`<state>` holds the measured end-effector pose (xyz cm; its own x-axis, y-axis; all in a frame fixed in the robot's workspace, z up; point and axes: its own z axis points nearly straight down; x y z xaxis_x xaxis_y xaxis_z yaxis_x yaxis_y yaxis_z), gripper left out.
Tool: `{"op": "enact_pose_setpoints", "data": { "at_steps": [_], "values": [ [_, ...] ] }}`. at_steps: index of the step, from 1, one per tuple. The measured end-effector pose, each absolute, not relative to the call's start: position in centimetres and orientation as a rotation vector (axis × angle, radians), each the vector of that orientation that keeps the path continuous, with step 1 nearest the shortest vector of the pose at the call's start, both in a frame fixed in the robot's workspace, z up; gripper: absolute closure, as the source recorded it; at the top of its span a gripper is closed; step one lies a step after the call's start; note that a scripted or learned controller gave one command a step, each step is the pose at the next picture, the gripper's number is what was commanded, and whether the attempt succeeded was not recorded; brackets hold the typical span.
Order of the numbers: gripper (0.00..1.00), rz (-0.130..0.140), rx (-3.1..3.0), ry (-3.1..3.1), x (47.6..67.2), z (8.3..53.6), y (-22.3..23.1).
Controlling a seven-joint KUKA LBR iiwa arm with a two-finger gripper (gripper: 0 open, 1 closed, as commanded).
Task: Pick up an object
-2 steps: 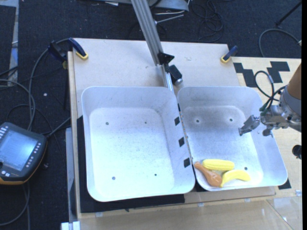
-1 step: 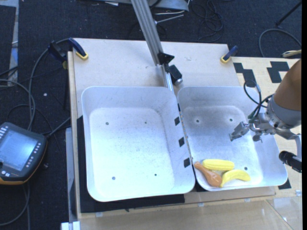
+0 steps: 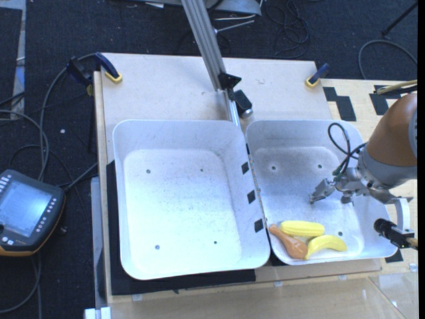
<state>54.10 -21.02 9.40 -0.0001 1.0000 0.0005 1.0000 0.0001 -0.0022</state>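
Gripper (image 3: 320, 193) is low over the right bin (image 3: 292, 145), and I cannot tell its state. Near the bin's near edge lie a yellow banana (image 3: 327, 244), a yellow oblong piece (image 3: 303, 228) and an orange piece (image 3: 290, 242), touching each other.

A pale wooden surface (image 3: 199, 88) stands on dark carpeted floor (image 3: 53, 32), with yellow-tipped clamps (image 3: 109, 70) at its two far corners. Black cables (image 3: 40, 121) trail over the floor past its left edge, near a grey handheld control pendant with a screen (image 3: 26, 211). A slanted aluminium rail (image 3: 206, 35) rises from the far edge.
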Motion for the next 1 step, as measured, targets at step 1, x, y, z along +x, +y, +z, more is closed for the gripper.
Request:
{"op": "enact_pose_setpoints", "data": {
  "at_steps": [1],
  "values": [
    [1.00,0.000,-2.222,-2.222,54.17,10.57,-21.06]
  ]
}}
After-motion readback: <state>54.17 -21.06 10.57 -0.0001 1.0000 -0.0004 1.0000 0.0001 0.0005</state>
